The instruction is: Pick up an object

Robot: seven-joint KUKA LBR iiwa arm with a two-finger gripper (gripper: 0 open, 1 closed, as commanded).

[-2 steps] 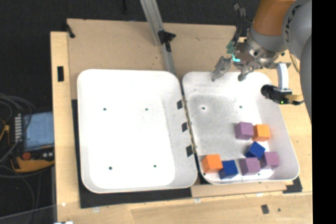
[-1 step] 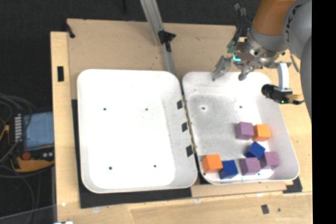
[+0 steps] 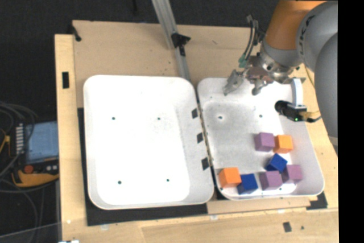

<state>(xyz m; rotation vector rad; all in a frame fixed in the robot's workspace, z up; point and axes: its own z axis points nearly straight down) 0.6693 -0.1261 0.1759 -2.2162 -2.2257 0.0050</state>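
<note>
My gripper (image 3: 244,86) hangs over the far edge of the right bin (image 3: 227,128), its two fingers spread apart with nothing between them. Several small blocks lie toward the near side of that bin: a purple block (image 3: 264,140), an orange block (image 3: 284,143), a blue block (image 3: 277,163), a purple block (image 3: 294,172), another purple block (image 3: 271,180), a blue block (image 3: 248,183) and an orange block (image 3: 230,176). All of them sit well away from the gripper, toward the front of the bin.
The left bin (image 3: 142,139) is a white tray beside the right one. A metal pole (image 3: 162,3) slants up from between the bins at the back. The wooden bench (image 3: 125,48) surrounds both bins.
</note>
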